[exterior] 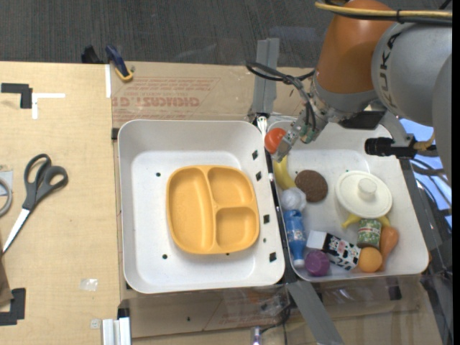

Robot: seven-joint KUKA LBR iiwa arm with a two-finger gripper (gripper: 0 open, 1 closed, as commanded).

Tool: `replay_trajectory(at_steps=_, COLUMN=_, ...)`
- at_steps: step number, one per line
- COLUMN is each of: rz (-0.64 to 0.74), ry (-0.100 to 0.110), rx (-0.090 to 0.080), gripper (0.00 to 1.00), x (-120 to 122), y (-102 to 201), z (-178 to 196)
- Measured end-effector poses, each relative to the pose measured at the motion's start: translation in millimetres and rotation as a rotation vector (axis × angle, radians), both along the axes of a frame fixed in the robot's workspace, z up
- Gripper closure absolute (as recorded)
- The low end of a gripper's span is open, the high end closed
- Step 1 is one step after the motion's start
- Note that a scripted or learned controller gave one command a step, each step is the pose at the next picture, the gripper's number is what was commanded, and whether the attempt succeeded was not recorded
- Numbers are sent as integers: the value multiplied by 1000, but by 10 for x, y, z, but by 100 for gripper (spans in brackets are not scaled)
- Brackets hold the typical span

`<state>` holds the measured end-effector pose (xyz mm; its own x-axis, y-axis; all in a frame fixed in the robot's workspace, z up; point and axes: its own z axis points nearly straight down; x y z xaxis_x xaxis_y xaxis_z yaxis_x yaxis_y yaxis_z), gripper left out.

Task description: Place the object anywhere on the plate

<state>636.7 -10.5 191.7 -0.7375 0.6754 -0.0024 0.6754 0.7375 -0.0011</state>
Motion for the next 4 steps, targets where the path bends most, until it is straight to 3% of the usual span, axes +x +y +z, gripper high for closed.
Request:
replay_trajectory(at_steps=1, rz=38, ry=2, rx=1, gripper=100, x=-464, y=1094, z=-290)
replay_trajectory(at_steps=2, rz=38, ry=2, rx=1, gripper=0, x=-463, y=1091, z=-288)
replay_trajectory(at_steps=4, rz=38, ry=2, rx=1, gripper=0, x=-463, y=1091, z=-288)
